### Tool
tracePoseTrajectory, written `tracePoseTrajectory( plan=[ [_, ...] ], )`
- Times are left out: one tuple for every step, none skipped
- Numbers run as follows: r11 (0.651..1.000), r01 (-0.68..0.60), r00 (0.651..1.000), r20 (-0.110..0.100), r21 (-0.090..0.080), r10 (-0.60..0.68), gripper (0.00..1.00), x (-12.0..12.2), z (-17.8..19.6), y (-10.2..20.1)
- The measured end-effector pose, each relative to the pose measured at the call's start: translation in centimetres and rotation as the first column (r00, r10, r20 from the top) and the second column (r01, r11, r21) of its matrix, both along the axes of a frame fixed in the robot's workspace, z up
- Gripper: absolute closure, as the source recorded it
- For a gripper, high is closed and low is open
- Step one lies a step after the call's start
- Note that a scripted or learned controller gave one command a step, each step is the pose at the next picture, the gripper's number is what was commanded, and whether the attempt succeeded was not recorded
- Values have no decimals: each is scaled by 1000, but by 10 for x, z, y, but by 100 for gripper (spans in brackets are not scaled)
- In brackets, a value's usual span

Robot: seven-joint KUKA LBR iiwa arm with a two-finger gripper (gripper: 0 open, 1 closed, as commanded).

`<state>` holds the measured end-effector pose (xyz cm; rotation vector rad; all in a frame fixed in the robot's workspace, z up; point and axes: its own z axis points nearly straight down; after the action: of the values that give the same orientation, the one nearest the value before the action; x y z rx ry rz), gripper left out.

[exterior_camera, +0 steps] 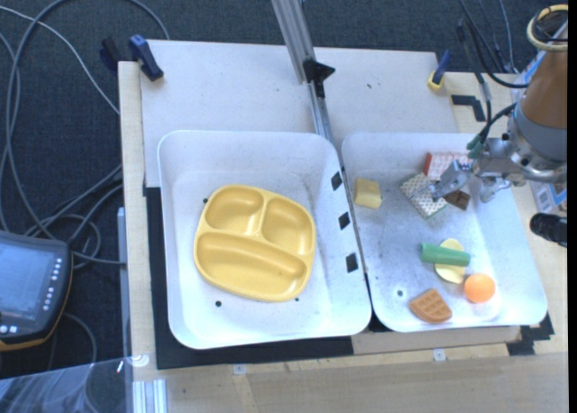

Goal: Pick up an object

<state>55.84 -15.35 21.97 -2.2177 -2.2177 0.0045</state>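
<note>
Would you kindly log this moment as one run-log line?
arm: over right bin | gripper: low among patterned block and red-white box | grasp: unconfirmed | yellow tray: left bin

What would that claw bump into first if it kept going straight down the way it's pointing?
Probably the checkered packet: the gripper points down over the right bin beside it. The small brown piece lies close too, and depth is hard to judge.

arm [546,105]: cut by right edge | hand [458,184]: grip unclear, overlaps brown item [457,200]
</note>
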Motion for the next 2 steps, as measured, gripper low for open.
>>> tracePoseTrajectory(
  plan=[
    [1000,0,1000,-2,1,0,0,-1,-63,1],
    [1000,1,1000,-3,1,-1,0,-9,-125,0]
  ],
)
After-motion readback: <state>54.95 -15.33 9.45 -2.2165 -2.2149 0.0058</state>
